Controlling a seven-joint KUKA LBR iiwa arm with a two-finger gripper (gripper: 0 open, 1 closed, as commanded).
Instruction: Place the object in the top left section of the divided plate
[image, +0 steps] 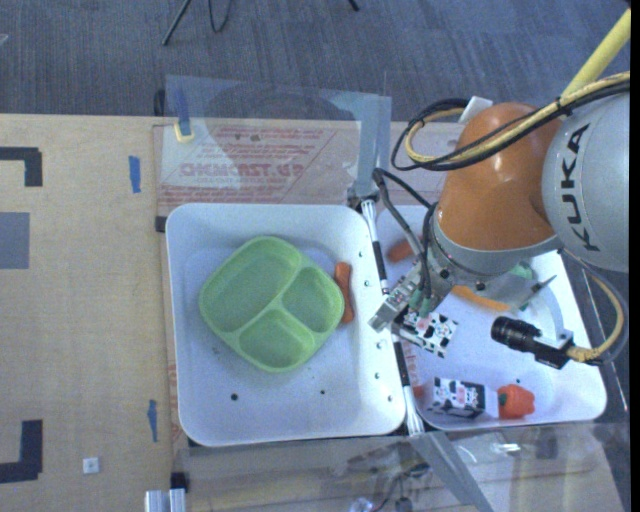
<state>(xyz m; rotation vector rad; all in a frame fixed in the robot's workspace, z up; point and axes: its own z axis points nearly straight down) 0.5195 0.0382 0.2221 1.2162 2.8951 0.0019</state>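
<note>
Green divided plate (272, 302) sits mid left bin (190, 400), with an orange object (345, 290) touching its 3 o'clock rim. Jaws (398, 308) hover over the bins' shared edge; can't tell if they're clenched or released.

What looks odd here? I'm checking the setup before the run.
The green divided plate lies rotated at a slant in the left bin, and an orange object sits outside it against its right rim.

Green divided plate (272, 302) mid left bin (190, 400), orange piece (344, 287) touching its right rim, gripper (405, 312) over right bin's (585, 395) left edge, orange pepper (514, 400) near its bottom edge.
</note>
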